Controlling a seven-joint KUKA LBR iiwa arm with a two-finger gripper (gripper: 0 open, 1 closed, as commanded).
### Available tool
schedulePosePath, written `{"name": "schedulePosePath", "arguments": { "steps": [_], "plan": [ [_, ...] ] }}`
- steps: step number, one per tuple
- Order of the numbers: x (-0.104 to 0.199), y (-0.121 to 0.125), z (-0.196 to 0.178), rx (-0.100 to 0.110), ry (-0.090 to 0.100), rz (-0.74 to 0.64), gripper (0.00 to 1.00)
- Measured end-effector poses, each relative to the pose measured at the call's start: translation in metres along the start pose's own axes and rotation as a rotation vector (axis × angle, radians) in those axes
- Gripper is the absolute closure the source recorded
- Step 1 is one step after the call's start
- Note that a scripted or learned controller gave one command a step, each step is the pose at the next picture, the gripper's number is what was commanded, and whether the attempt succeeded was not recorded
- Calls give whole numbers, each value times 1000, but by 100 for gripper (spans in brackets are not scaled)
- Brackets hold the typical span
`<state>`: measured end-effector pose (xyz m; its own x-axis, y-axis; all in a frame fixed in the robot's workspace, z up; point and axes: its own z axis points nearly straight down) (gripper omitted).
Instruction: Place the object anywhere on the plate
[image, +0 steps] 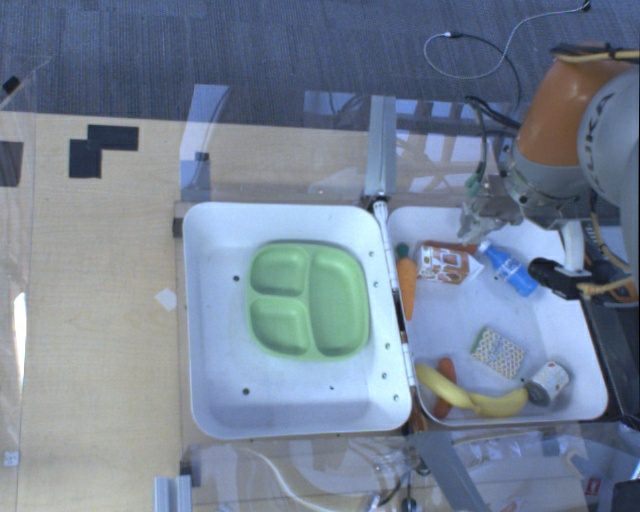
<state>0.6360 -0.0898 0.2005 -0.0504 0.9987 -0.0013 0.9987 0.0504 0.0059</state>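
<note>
1. The green plate (306, 300), with 3 compartments, lies bare in the left bin (215, 400); the right bin (590, 390) holds all the loose things.
2. The end effector (487, 218) hangs over the back of the right bin, just beside a snack packet (443, 264) and a blue bottle (505, 268); whether it is wide or narrow, I cannot tell, and nothing shows between its tips.
3. The task names no single object; the packet and bottle lie nearest the end effector, so 1 of these is probably the target.
4. Also in the right bin: a carrot (406, 285) against the left wall; a banana (470, 394) along the front, touching a small red thing (446, 369); a patterned pouch (497, 352); a small roll (548, 381).
5. The packet looks light, flat and likely crinkly; a pinch across its narrow width should serve, though film may slip.
6. The bottle looks light, stiff and smooth; it may roll, so grip across its body at the middle.
7. The banana is softer and curved; grip mid-length, gently.
</note>
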Motion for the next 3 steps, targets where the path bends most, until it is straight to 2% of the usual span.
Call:
{"name": "schedulePosePath", "arguments": {
  "steps": [1,2,3],
  "plan": [
    [19,36,-133,-4,-1,-92,100],
    [54,36,16,2,1,-90,100],
    [107,29,15,1,2,-87,100]
  ]
}}
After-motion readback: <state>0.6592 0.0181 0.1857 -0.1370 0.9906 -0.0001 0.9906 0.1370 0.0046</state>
